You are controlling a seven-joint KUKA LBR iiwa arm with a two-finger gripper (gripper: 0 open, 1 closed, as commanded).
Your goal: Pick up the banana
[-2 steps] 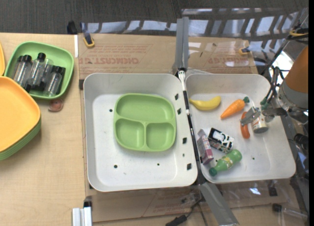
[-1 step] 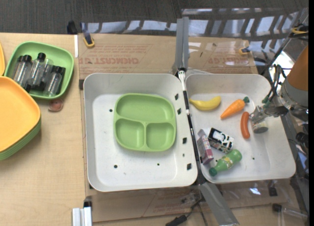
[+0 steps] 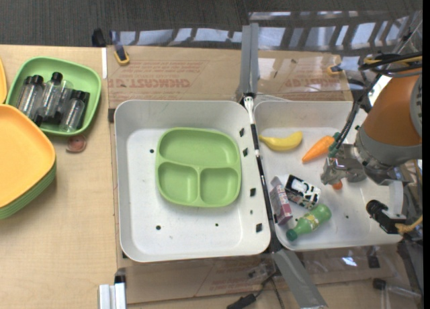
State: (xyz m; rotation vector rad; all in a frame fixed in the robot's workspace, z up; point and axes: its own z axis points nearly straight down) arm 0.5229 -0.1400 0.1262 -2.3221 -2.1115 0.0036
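Task not yet begun; the curved yellow plastic banana (image 3: 282, 141) lies untouched in the right shallow white bin (image 3: 349, 232), just left of the orange carrot (image 3: 317, 148); the two-finger gripper (image 3: 336, 172) hovers right of the carrot; jaw opening cannot be determined.

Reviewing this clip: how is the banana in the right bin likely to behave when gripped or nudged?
The banana looks smooth and glossy, so it may slip in a pinch. Its curved shape, lying flat, suggests it would pivot or slide across the right bin rather than roll. It looks like a rigid toy, probably light.
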